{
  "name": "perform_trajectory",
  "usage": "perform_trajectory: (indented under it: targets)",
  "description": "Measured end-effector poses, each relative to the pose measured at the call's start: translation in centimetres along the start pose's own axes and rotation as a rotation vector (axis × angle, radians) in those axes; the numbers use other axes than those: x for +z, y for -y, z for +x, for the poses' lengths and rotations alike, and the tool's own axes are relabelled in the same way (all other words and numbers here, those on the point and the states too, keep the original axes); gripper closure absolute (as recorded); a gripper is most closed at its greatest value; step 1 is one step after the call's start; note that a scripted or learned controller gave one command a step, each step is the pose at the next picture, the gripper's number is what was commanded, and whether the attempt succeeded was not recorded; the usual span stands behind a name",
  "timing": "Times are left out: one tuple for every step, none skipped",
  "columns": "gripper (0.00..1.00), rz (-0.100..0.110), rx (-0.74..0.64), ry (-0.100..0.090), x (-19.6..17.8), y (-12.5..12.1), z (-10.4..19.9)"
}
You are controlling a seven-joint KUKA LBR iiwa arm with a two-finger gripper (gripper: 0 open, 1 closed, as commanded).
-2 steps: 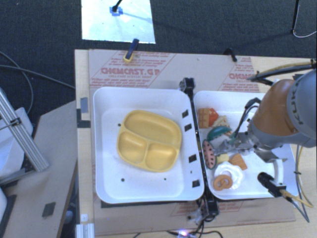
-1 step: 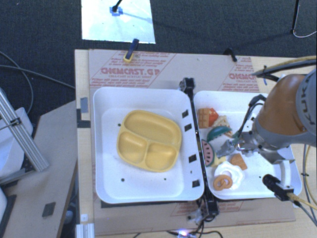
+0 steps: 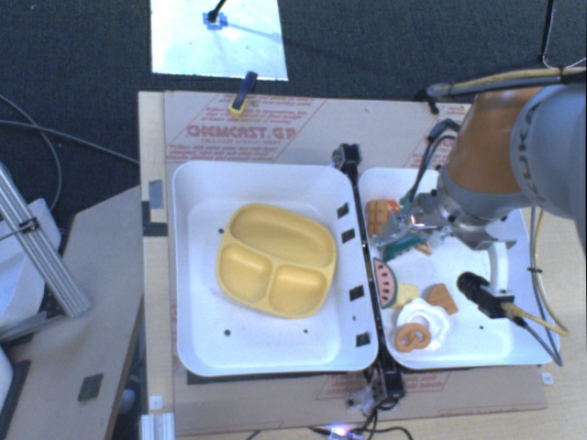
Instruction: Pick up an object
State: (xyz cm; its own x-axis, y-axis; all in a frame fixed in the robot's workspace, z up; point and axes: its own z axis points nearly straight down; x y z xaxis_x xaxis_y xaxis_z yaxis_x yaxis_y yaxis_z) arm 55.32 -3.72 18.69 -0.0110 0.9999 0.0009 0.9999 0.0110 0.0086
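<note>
dark carpet surrounds the counter (image 3: pixel 156 246), where we see two white bins side by side. left bin (image 3: pixel 197 246) holds a yellow divided plate (image 3: pixel 275 259). over the right bin (image 3: pixel 514 342) the hand (image 3: pixel 404 232) sits low beside a waffle piece (image 3: pixel 378 214); we cannot tell its grip. nearer us lie a watermelon slice (image 3: pixel 384 282), a cracker (image 3: pixel 441 297) and a pretzel (image 3: pixel 412 337).

Right bin (image 3: pixel 514 346) held the toy foods. Waffle piece (image 3: pixel 378 214) lay flat near the bin's upper left corner. Watermelon slice (image 3: pixel 385 282) rested against the left wall. Pretzel (image 3: pixel 412 337) sat on a white fried egg (image 3: pixel 429 320) near the lower left; small toast piece (image 3: pixel 441 297) just beside them.
</note>
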Motion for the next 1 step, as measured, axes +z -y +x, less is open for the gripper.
perform_trajectory:
  targets:
    - [1.00, 0.005, 0.004, 0.001, -0.82, 0.26, -0.36]
